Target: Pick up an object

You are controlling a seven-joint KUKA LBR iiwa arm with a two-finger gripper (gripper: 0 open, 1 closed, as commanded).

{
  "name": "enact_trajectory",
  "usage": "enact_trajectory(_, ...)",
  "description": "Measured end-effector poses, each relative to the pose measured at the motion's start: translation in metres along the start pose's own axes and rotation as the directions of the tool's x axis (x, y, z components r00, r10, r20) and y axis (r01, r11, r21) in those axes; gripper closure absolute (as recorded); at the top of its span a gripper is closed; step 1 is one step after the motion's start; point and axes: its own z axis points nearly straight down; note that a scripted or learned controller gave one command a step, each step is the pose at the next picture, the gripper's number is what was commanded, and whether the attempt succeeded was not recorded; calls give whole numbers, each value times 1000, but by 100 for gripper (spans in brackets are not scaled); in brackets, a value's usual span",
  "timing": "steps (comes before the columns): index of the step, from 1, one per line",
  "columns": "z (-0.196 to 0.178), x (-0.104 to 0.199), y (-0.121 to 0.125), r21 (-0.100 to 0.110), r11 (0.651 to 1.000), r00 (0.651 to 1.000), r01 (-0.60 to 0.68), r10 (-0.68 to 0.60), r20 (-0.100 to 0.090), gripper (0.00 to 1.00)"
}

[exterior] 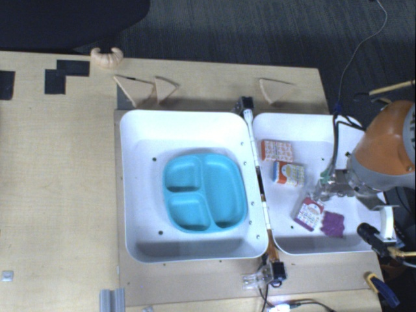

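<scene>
Camera view:
End effector (325,186): low in the right bin (296,130), near its right wall; finger state cannot be told.
Packet (309,213): red-white, just below-left of the end effector, long axis slanted.
Purple piece (333,223): beside the packet, toward the bin's front edge.

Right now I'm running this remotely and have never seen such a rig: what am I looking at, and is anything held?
One fixed camera looks down at a slant on a wooden bench bearing two white bins. The left bin holds a blue divided tray. The right bin holds two small printed cartons, a red packet and a purple piece. The grey-and-orange robot arm reaches in from the right; its gripper hangs above the red packet. I cannot tell whether it grips anything.
</scene>
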Motion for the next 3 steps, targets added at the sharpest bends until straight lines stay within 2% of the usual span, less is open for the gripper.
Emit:
enact_trajectory(1,0,0,0,1,1000,1000,0,0,0,0)
enact_trajectory(2,-10,1,1,-2,1000,1000,1,-1,-1,100)
enact_trajectory(3,-10,1,1,-2,1000,1000,2,-2,-1,0)
